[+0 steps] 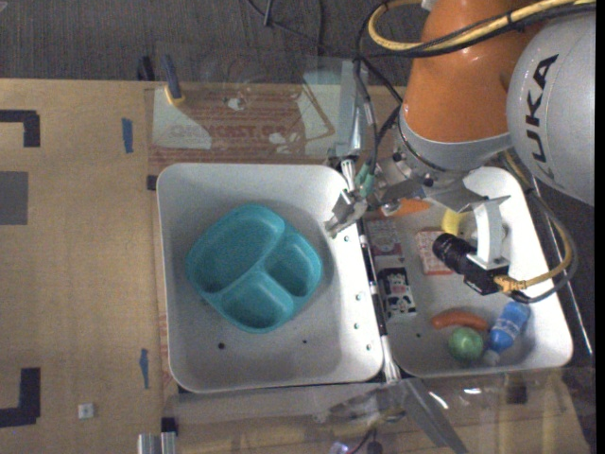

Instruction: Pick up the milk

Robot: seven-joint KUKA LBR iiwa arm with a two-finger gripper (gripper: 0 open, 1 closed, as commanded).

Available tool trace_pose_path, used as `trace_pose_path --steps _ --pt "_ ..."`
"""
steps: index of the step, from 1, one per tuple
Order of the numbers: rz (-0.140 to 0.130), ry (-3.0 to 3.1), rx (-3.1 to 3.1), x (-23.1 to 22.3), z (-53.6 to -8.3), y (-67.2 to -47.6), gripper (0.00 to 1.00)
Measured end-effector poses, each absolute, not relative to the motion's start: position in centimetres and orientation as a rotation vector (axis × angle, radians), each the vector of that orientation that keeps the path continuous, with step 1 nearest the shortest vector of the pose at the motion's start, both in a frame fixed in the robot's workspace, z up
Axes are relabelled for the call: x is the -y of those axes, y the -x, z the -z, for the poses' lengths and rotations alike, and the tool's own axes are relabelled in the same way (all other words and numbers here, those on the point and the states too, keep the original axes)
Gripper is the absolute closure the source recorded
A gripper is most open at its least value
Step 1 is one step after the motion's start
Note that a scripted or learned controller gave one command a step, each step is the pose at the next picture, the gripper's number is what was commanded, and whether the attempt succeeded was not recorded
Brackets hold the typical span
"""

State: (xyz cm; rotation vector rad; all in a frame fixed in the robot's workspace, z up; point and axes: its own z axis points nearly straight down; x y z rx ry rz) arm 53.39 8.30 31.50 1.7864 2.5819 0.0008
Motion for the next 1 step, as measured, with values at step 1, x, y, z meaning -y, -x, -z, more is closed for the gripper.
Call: trace_pose_path --steps 1 --pt "0.002 -1.660 -2.668 0.47 -20.41 -47.91 0.00"
